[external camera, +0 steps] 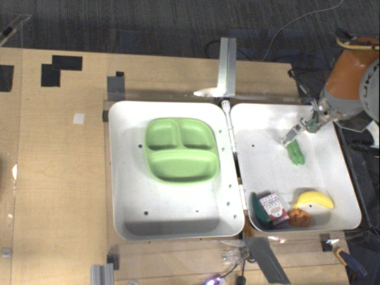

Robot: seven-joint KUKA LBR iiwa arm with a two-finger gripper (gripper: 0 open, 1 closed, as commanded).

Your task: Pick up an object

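While the arm (350, 79) reaches in from the right over the far corner of the right bin (332, 177), nothing is lifted yet. Left bin (124, 177): holds one large green divided tray (180, 149), three compartments, lying flat near its middle. Right bin: mostly bare floor, with a cluster at its near edge, namely a yellow banana (314, 200), a small printed box (271, 204), a brown-red lump (300, 218) touching the banana's near side, and a dark teal item (257, 208) just left of the box.

Apart from that cluster, a small green object (296, 152) lies alone on the bin floor in the far half. Its long axis runs roughly far-to-near, tilted slightly rightward toward the near end.

Gripper (291, 138): slanting down and leftward from the wrist, its tip just above the far end of the green object, perhaps touching it. Whether it is released or clenched I cannot tell; the tip is too small and pale against the bin. Nothing is visibly grasped.

Judgement: the green piece is the likely target, sitting immediately nearward of the tip. The coming move turns on closing across its narrow width, left to right, not along its length.
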